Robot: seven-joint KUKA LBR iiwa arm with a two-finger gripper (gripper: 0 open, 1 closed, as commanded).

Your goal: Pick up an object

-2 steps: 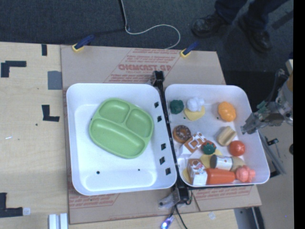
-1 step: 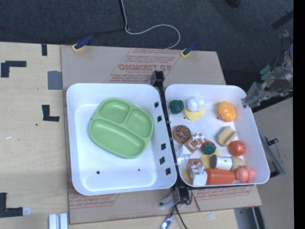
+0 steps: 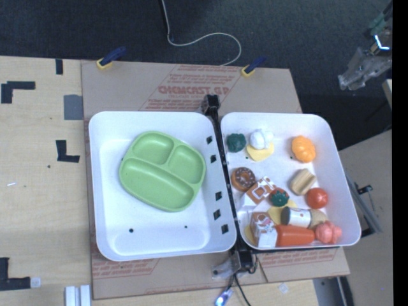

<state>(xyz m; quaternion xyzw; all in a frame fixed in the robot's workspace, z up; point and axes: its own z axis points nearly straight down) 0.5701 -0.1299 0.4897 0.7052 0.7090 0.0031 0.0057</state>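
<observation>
Dark carpet surrounds a light wooden bench (image 3: 38, 171), on which two shallow white plastic bins are set side by side. A green three-compartment plastic plate (image 3: 163, 171) is carried by the left bin (image 3: 105, 132). Small toy foods are held in the right bin (image 3: 331, 139).

Candidate: the long orange carrot-shaped toy (image 3: 295, 236), at 6 o'clock in the right bin, touching a pink toy (image 3: 328, 233). It is judged light, rigid and slippery. Its long axis runs 9-to-3 o'clock; a grasp across mid-length is advised.

The gripper (image 3: 364, 69) is seen at 2 o'clock, outside the bins; its state cannot be told.
</observation>
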